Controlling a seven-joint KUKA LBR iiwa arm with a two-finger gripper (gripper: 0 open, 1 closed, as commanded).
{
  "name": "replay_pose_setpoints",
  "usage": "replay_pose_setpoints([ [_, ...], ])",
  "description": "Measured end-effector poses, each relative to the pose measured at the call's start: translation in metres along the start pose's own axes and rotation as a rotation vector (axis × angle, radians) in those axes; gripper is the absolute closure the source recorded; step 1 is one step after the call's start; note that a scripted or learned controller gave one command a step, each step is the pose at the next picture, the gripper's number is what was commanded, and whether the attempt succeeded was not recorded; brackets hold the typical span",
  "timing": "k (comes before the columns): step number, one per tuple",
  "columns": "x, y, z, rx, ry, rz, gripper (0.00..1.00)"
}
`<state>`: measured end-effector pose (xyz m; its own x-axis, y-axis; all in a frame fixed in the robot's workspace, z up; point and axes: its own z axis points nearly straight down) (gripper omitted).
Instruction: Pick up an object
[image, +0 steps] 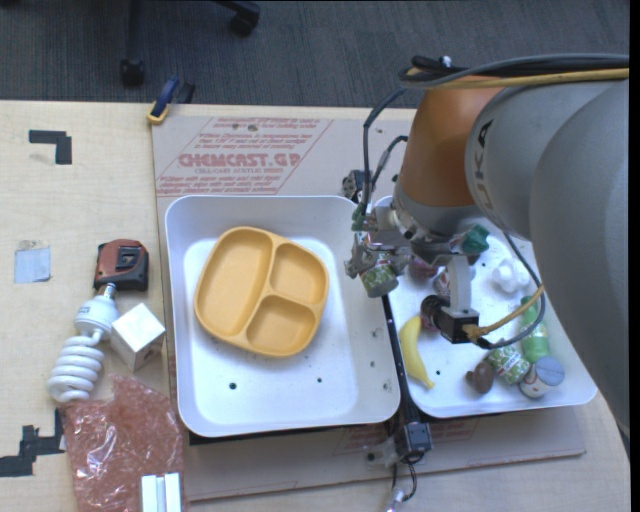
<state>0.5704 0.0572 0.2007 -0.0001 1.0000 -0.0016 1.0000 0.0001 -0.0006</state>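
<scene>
A: What do you see on the left of the desk (80, 200)?

B: You have a bulb (82, 345), a white cube (138, 333) and a tape measure (122, 265) there. The left bin (270, 400) holds a yellow divided plate (262, 290).

A: And the arm?

B: Your arm (520, 170) hangs over the seam between the bins. The fingers (376, 268) seem to clutch a small greenish object (378, 277), though clutter blurs it.

A: Further right?

B: In the right bin (480, 400) you see a banana (414, 352) near its left wall, and small toys (515, 365) lie by the front right corner.
</scene>
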Motion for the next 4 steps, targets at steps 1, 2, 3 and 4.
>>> replay_pose_setpoints([
  [1,0.046,0.035,-0.013,0.000,0.000,-0.002,1.00],
  [2,0.033,-0.068,-0.041,0.001,0.000,0.002,1.00],
  [3,-0.029,-0.093,0.009,0.000,0.001,0.002,1.00],
  [4,0.005,-0.067,0.054,-0.063,-0.011,0.006,1.00],
])
